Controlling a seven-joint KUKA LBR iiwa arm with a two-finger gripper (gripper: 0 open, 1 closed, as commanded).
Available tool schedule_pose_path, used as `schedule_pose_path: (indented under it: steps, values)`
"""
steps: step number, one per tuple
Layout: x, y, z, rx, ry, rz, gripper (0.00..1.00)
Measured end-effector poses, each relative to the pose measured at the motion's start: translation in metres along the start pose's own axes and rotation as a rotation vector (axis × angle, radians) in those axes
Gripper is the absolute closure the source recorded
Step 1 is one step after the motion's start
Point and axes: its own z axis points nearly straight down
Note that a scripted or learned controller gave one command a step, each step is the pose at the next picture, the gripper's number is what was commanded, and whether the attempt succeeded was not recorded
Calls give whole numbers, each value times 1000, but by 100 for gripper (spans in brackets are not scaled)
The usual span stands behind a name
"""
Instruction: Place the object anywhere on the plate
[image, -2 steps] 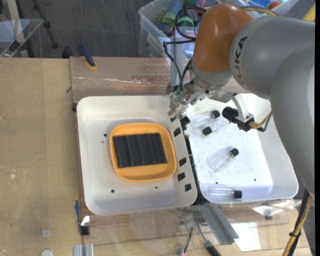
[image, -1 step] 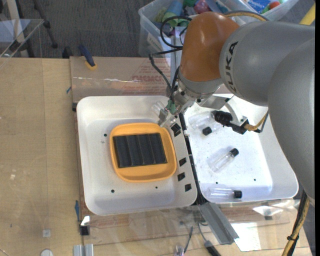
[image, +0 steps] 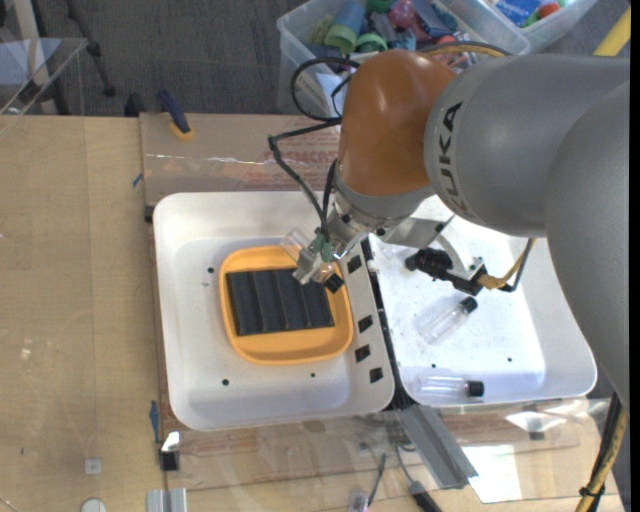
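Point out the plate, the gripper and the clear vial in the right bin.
plate (image: 240, 345): camera view, on its orange rim at the lower left.
gripper (image: 316, 268): camera view, between its fingertips.
clear vial (image: 440, 320): camera view, mid-body.

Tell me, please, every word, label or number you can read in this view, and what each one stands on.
"KUKA": only part of it shows, in dark letters running up the grey arm, beside its orange band.
Nothing is printed legibly on the yellow plate, the white bins or the clear vials.
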Motion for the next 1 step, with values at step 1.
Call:
schedule_pose_path:
  steps: [1]
  values:
    - [0,0,0,0,0,1,0]
